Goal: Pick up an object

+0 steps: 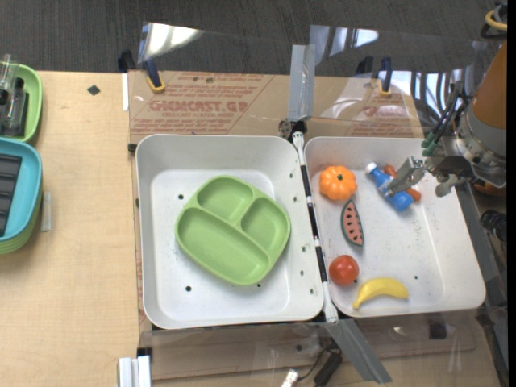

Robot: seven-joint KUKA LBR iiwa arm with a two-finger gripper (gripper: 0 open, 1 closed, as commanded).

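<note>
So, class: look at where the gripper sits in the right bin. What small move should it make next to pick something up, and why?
Probably a short descent onto the blue object. The gripper sits right at it, near the right bin's far side, with nothing visibly held. The pumpkin, watermelon slice, tomato and banana all lie farther away.

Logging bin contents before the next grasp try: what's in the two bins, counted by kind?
Toy fruit: 4: pumpkin, watermelon slice, tomato, banana
Blue bottle: 1
Green divided plate: 1
Total: 6
</note>
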